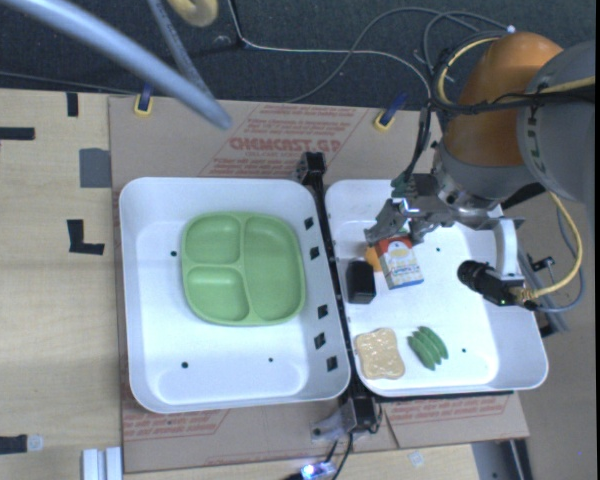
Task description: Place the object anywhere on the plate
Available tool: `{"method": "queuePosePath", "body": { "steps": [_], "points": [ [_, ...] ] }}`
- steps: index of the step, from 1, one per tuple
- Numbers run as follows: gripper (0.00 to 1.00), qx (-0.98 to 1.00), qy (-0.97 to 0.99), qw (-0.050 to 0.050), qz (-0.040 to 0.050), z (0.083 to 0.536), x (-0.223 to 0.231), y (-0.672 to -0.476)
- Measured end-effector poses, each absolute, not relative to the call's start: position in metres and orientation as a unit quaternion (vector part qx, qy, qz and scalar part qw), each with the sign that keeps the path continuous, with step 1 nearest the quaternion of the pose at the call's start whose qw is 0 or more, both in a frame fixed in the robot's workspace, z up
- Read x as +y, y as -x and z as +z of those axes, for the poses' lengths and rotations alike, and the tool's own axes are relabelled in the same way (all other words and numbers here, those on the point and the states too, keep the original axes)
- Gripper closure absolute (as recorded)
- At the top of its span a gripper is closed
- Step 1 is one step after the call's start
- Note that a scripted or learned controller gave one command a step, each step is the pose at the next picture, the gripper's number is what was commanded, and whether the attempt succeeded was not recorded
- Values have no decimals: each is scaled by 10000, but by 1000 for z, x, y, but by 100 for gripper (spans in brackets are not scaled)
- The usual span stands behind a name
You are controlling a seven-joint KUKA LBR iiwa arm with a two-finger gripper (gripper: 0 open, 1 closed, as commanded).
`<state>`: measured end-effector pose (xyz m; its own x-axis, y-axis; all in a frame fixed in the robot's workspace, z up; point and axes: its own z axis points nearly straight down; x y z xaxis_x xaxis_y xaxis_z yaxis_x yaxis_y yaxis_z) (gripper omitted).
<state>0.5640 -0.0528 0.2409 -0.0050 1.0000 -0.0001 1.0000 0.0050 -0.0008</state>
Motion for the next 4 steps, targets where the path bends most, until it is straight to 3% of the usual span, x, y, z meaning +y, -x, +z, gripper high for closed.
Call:
{"method": "queuePosePath", "body": {
  "steps": [3, 4],
  "points": [
    [100, -7091, 7051, 5, 1, 242, 93, -615],
    [0, -7081, 7062, 4, 10, 242, 90, -614]
  ]
}}
